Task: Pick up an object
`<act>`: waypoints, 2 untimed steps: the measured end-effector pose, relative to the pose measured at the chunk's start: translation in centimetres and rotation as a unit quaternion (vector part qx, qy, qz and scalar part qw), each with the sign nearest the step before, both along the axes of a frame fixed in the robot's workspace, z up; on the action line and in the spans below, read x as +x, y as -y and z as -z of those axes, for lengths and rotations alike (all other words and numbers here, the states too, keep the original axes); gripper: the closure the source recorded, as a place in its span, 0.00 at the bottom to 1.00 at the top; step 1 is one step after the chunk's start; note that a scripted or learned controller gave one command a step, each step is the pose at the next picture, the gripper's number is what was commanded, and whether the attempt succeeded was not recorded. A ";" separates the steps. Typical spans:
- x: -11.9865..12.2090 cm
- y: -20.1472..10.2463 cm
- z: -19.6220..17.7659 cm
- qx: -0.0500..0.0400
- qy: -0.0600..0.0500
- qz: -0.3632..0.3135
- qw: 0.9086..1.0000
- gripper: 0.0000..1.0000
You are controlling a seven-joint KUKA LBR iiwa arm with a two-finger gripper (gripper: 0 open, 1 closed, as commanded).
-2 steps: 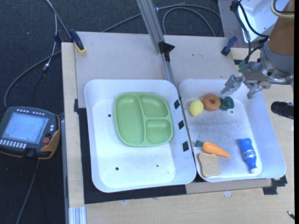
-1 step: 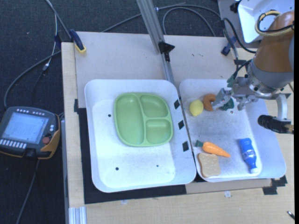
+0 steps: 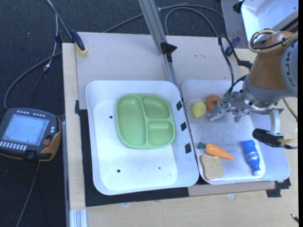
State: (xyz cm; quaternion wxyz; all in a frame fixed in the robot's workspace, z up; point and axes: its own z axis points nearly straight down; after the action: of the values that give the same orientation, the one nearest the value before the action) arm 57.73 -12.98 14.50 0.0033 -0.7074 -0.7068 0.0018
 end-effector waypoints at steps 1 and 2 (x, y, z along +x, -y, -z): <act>-1.1 -0.2 5.0 0.000 0.000 0.000 1.000 0.00; -0.8 -0.2 3.5 0.000 0.004 0.000 1.000 1.00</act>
State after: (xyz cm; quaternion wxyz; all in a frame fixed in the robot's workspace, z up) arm 56.89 -12.79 10.98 0.0002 -0.7072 -0.7070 -0.0007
